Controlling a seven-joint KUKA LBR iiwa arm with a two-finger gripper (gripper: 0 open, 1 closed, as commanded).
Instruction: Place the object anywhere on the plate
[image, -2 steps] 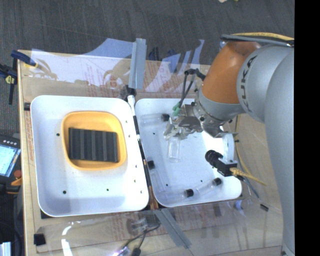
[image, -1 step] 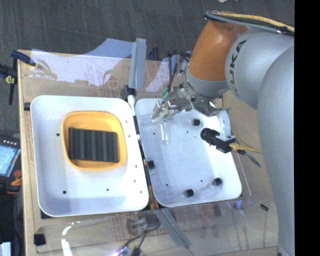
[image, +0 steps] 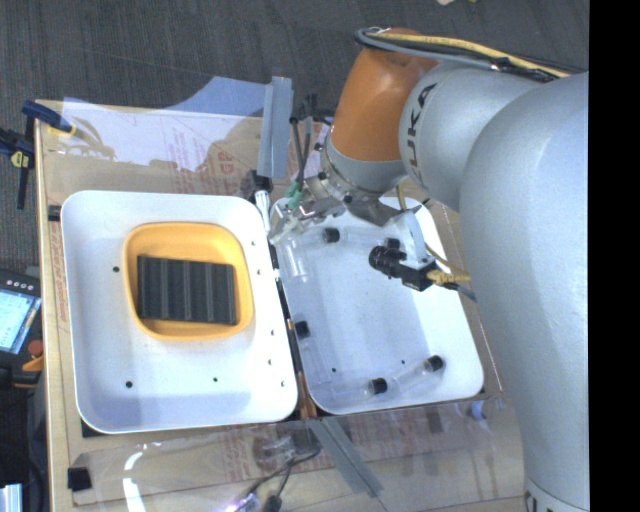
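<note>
Camera view: claw (image: 300, 212), grip state unclear, hovers well above-left of clear tube (image: 405, 377)

bins: 2 (white) (image: 90, 300) (image: 455, 345) | plate: 1 (yellow) (image: 185, 240) | dark ridged block: 1 (image: 188, 290) | arm: 1 (image: 500, 200)

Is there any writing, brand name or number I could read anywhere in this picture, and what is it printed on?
"KUKA", partly seen, in dark letters on the big grey robot arm, just below its orange band.
Faint reddish print on the clear plastic sheet behind the bins: too blurred to read.
The small lit screen at the left edge: too small to read.
</note>
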